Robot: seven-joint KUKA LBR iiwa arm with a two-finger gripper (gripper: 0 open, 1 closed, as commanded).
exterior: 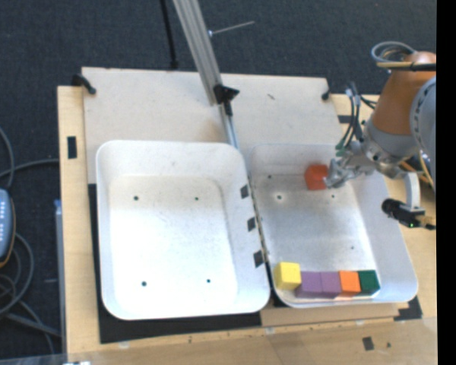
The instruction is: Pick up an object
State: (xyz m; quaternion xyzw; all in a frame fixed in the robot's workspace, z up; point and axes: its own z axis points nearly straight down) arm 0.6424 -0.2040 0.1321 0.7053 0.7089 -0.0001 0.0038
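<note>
Gripper (339,172) down in the right bin (380,226), beside an orange-red block (315,176).

Arm (399,109) reaches in from the right of the frame, and its gripper sits low at the upper middle of the right bin, touching or nearly touching the right side of the orange-red block. It cannot be told how wide the pincer stands, nor if it has hold of the block; the block shows at its left, not clearly inside it. The pick seems at the approach or closing step, and the lift is not yet done. The block looks nearly cubic, so no long axis can be read. Along the lower wall of this bin lie a yellow block (289,274), two purple blocks (321,283), an orange block (350,281) and a green block (369,281), all in one row and untouched. The left bin (175,226) holds nothing to grasp.
</note>
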